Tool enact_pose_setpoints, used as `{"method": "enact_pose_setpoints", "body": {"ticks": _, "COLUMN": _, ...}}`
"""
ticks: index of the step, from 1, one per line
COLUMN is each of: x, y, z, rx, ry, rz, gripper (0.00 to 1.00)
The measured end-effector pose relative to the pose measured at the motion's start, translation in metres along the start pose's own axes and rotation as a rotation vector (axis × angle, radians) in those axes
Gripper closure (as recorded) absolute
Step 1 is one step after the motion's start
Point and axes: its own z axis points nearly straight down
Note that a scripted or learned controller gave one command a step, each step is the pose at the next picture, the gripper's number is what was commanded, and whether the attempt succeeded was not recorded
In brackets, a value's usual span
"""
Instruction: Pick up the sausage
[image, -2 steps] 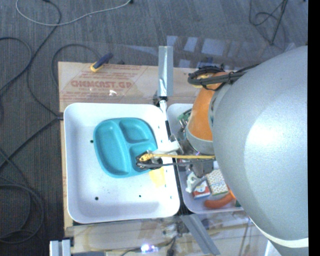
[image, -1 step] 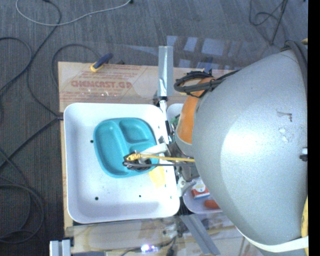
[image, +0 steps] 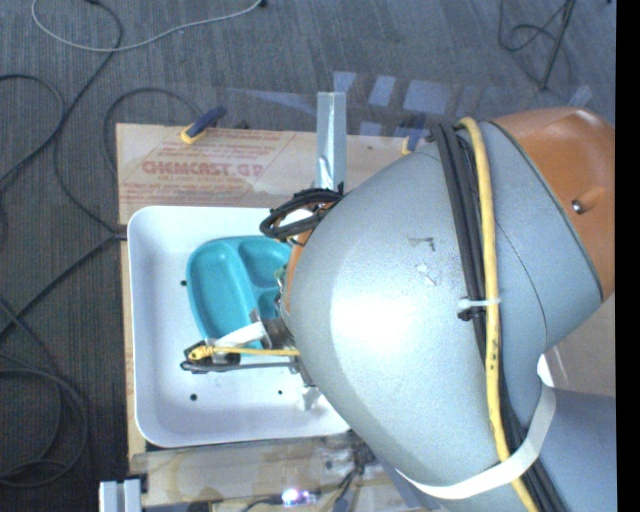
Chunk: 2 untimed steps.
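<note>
One white bin (image: 150, 330) lies open to view on the left of the bench, and in it sits a teal divided tray (image: 225, 285), pushed toward the bin's far right. The grey arm (image: 420, 320) hangs low over the bin's right side and covers much of it, along with part of the tray. The gripper (image: 268, 335) is down at the tray's near edge, tucked under the arm's bulk. Whether it is released, clenched or grasping anything, I cannot tell. Nor can I tell where the sausage lies. My guess is that it is somewhere in the covered part of the bin or tray, beneath the arm.

As for progress, nothing confirms a pickup. The arm looks to be at the bottom of a reach, so I judge this to be the grasp attempt itself, with the lift and any proof of a hold yet to come.

The brown board (image: 200, 165) behind the bin bears faded red lettering that reads roughly "CHEMCAST GP". No other writing is legible.
</note>
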Motion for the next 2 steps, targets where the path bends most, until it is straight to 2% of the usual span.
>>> {"method": "enact_pose_setpoints", "body": {"ticks": 1, "x": 0.008, "y": 0.001, "z": -0.016, "rx": -0.001, "ry": 0.026, "rz": 0.0, "gripper": 1.0}}
{"method": "enact_pose_setpoints", "body": {"ticks": 2, "x": 0.0, "y": -0.016, "z": -0.108, "rx": 0.001, "ry": -0.018, "rz": 0.026, "gripper": 1.0}}
